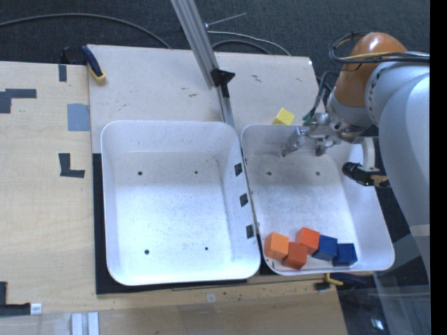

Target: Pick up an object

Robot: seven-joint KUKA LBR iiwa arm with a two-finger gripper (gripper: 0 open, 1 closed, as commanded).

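Observation:
Several small blocks lie in the near corner of the right bin [300, 194]: an orange block [278, 244], a red-orange block [307, 237], another red-orange block [296, 256], and two blue blocks [326, 246] [344, 255]. They touch one another in a tight cluster. A yellow block [284, 116] rests on the bench just beyond the bin's far rim. My gripper [304, 147] hangs over the far end of the right bin, close to the yellow block and well away from the cluster. Its fingers stand open with nothing between them.
The left bin [174, 194] lies beside the right one. A slanted metal rail [199, 40] crosses the bench down to the bins' far junction. A blue-and-yellow tool [93, 64] lies at the bench's far left. Cables run behind the bench.

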